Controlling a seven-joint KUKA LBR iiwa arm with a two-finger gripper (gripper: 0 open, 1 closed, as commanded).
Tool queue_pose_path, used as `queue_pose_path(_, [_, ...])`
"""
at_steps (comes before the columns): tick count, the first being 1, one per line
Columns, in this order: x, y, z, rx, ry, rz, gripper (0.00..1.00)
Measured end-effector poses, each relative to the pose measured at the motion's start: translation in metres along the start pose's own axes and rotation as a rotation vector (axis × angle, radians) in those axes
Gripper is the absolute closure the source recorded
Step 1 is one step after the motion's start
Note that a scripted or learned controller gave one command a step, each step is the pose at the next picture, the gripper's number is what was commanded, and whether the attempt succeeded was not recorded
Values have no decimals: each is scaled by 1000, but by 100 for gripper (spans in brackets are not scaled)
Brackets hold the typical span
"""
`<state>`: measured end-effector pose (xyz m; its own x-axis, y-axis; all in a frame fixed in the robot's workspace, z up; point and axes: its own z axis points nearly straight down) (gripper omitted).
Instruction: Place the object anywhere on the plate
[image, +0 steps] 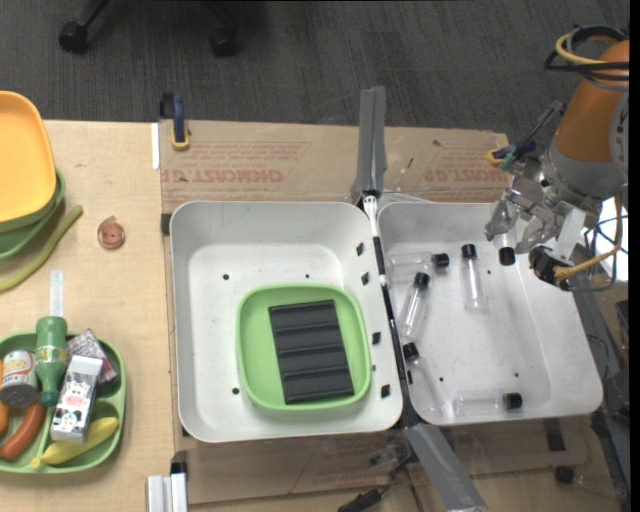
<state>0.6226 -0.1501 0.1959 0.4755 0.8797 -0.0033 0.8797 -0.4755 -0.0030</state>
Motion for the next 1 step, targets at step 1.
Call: queue_pose_path(1, [0, 0, 0, 0, 0, 0, 0])
